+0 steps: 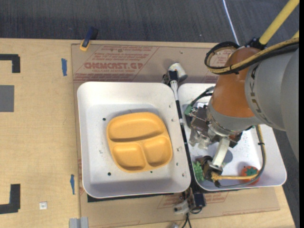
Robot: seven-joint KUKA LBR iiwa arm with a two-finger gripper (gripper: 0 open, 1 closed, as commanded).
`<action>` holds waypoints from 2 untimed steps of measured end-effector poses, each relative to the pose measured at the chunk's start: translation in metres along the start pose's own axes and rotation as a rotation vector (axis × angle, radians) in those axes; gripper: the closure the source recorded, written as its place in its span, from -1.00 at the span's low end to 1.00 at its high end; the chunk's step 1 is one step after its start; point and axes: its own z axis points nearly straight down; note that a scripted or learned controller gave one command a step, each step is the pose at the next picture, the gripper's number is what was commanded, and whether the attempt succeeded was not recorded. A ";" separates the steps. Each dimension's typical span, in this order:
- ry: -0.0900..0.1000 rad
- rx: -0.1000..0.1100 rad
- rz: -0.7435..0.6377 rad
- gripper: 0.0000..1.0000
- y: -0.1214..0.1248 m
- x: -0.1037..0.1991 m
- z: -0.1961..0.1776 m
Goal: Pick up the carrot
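- Carrot (pixel 246 171): most likely the small orange piece with green on it, lying in the near-right corner of the right bin (pixel 278 167), close to that bin's near wall. Too small to be sure.
- Thin yellow-orange strip (pixel 233 177) just beside it, running along the right bin's near wall. Cable or toy, cannot tell. Keep off it.
- Dark green-and-brown clutter (pixel 200 170) in the right bin's near-left corner. Wrong target, skip.
- Jaws: hanging low over the right bin's near half, between the clutter and the carrot, nearer the clutter. Wide or narrow, cannot tell. Nothing seen held.
- Judged step: approach, no grasp yet.
- To do well: shift toward the right bin's near-right corner, centre over the orange body and not the green top, close across the short axis.
- Descend straight and mind the near wall, little room there.
- Grey arm (pixel 273 91) with orange band covering the right bin's middle and far part. Expect hidden contact.
- Yellow divided plate (pixel 140 139) in the left bin (pixel 90 103), beside the right bin. Not involved.
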 end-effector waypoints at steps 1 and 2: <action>0.000 -0.004 0.161 1.00 0.026 -0.042 -0.051; 0.000 0.000 0.273 1.00 -0.009 0.011 0.032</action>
